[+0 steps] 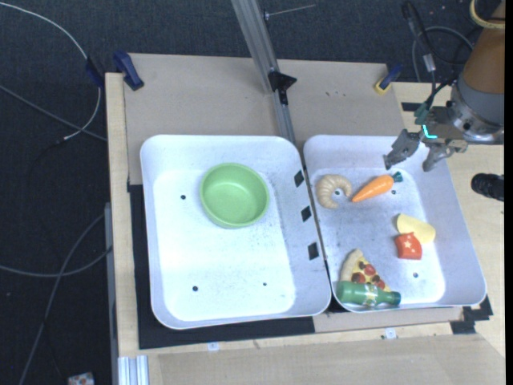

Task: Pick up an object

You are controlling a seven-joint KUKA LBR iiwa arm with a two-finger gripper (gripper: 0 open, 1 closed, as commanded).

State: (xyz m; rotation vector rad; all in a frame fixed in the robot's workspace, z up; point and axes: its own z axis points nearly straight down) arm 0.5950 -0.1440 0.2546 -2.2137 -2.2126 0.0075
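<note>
Two white bins are set side by side on the bench. In the left bin (172, 295) a green bowl (233, 194) is seen, well apart from everything else. In the right bin (461, 271) a curled pastry (333, 190) lies by the left wall, just beside a toy carrot (375, 187) — the likeliest target. Its long axis is tilted, the tip pointing down-left and the stalk end up-right, towards the arm. The gripper (414, 151) is held above the bin's upper right part, its two fingers spread apart with nothing between them. The carrot lies just down-left of it, near but not touching. A short drop along that diagonal is judged to be needed — with the fingers closing across the carrot's width.
</note>
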